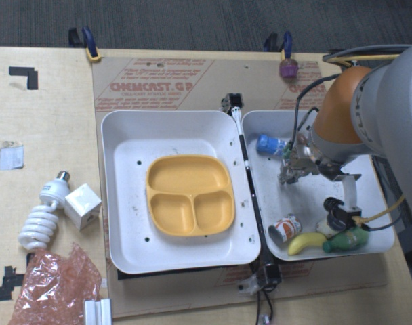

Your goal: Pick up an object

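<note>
From above, the grey arm with its orange band reaches in from the right over the right-hand shallow white bin (270,124). Its gripper (291,171) hangs low above the bin floor, and whether the jaws stand wide or narrow cannot be told. A small blue bottle (268,144) lies just beside it. At the bin's near edge lie a red-and-white can (285,228), a yellow banana (306,243) and a green bottle (345,240). The left white bin (118,181) holds a yellow plastic divided tray (190,195).
</note>
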{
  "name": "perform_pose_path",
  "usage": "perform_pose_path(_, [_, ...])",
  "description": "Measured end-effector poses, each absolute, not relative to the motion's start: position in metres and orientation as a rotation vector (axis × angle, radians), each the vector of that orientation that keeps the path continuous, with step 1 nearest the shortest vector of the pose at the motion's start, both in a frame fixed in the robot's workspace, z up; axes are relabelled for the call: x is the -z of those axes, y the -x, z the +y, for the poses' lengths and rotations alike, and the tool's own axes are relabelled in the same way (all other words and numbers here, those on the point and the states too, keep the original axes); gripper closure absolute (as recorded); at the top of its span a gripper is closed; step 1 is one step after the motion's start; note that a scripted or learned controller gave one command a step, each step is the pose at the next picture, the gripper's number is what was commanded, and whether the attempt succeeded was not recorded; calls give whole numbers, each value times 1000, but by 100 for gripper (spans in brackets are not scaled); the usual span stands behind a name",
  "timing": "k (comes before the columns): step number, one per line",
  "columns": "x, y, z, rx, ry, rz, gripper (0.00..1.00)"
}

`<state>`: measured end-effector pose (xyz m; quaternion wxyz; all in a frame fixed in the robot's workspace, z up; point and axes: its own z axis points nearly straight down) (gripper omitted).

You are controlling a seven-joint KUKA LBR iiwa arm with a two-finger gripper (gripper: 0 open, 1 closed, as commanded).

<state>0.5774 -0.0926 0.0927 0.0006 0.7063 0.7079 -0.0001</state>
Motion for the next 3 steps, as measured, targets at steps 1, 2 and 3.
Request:
perform_pose_path(1, [-92,-533,-95,1,-2223,2220,0])
perform_pose_path(2, [-93,-581,-108,1,-2218,2223,0])
perform_pose_path(3, [-92,-488,-93,0,-2223,2220,0])
